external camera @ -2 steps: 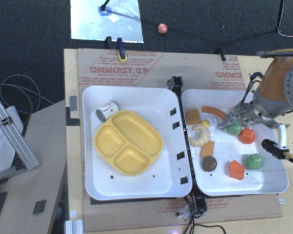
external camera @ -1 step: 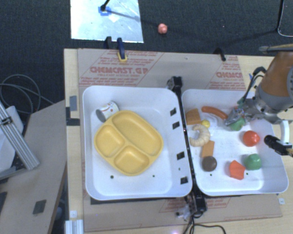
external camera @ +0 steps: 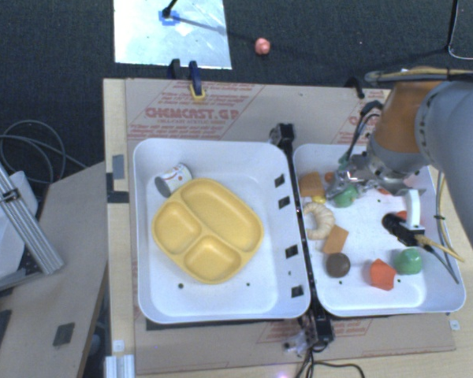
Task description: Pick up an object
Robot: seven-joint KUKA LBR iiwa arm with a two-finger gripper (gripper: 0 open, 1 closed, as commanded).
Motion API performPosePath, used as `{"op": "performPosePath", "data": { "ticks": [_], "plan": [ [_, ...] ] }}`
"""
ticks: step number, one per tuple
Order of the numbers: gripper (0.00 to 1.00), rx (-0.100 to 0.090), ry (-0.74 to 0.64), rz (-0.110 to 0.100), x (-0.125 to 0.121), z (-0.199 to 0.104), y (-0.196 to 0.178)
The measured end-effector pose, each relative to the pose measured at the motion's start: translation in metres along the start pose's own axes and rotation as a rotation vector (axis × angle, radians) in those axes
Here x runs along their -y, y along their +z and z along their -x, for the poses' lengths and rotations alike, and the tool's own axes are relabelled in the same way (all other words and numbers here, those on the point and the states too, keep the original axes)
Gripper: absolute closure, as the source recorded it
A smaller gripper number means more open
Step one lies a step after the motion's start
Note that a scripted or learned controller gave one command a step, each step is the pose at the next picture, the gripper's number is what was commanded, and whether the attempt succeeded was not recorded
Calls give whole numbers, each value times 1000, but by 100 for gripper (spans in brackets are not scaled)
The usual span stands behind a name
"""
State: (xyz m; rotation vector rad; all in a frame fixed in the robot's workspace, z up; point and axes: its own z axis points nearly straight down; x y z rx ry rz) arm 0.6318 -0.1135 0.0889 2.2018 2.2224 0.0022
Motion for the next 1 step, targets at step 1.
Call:
{"op": "performPosePath", "data": {
  "ticks": [1],
  "plan": [
    [100, -11, 0, -1, 57, -60, -103]
  ]
}}
